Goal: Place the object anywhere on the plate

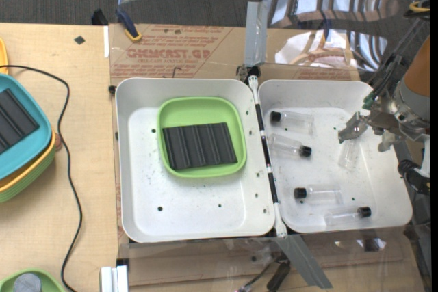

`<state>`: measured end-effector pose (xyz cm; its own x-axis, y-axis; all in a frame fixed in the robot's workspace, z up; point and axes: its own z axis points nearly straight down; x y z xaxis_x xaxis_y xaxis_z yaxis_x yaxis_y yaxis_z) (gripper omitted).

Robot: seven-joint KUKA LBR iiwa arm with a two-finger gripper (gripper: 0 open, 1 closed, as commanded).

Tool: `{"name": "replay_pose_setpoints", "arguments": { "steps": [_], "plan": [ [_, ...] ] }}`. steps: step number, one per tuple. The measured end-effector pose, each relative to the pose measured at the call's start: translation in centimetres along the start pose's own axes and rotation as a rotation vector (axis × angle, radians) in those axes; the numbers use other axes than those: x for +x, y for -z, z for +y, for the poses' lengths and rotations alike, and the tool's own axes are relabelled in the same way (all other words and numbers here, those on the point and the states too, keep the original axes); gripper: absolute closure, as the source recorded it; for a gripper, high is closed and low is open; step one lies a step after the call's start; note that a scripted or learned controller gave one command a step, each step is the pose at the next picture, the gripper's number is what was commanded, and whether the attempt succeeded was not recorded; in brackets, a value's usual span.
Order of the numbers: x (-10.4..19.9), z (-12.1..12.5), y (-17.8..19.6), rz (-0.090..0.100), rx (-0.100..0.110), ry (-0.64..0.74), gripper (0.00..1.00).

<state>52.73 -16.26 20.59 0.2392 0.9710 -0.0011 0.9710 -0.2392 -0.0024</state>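
1. objects: clear tubes with black caps, loose on the floor of the right bin [321, 96]. one tube [349, 155] lies just below the gripper, pale and hard to make out; whether it has a cap cannot be told. another [291, 146] lies to the gripper's left, one [287, 118] up and to its left, two more [318, 194] [348, 215] well below it.
2. gripper [369, 126]: over the right bin's upper right part, fingers apart and pointing down, nothing seen between them.
3. plate [202, 137]: green, square with rounded corners, a dark ribbed mat on it; far to the gripper's left, in the left bin [137, 167].
4. step in hand, as judged: picking a tube. the one just below is nearest.
5. doing it well: straddle the tube across its width, not along it, and close near mid-length so it cannot roll or squirt out.
6. risk: clear plastic on white gives poor contrast; lift high enough to clear the wall between bins.
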Motion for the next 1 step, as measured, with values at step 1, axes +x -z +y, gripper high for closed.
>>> {"name": "replay_pose_setpoints", "arguments": {
  "steps": [1],
  "plan": [
    [-1.59, -2.10, 5.01, -0.001, 0.000, -0.265, 0.00]
  ]
}}
